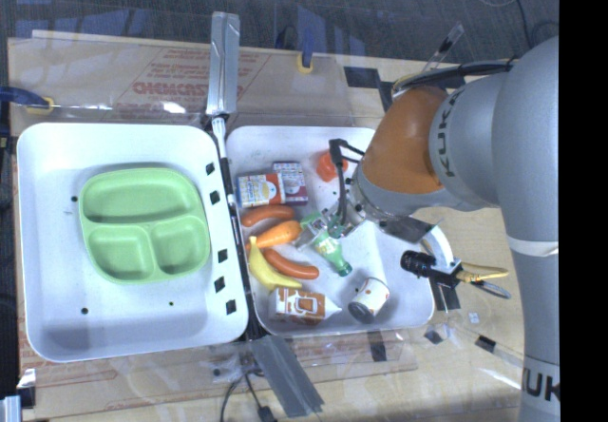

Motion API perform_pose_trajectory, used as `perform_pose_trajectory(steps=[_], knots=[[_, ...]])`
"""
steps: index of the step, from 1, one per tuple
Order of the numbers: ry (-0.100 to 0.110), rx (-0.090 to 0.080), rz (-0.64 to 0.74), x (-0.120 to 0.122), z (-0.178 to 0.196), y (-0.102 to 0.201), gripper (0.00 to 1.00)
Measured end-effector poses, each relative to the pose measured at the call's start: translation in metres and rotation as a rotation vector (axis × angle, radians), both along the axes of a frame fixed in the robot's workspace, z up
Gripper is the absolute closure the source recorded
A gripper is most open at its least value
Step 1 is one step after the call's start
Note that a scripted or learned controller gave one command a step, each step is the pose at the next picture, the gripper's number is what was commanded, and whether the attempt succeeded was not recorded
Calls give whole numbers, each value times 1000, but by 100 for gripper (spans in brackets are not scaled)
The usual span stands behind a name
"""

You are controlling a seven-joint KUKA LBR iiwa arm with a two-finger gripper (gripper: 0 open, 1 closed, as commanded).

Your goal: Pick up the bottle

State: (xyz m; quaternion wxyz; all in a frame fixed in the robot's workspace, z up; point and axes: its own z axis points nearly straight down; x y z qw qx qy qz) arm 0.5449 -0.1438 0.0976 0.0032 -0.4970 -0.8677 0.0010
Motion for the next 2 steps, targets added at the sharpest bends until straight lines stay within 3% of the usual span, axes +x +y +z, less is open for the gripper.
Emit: perform_pose_trajectory(steps=[1, 2], knots=[[-3, -1, 9, 51, 93, 62, 100], [-4, -3, -121, 91, 96, 25, 100]])
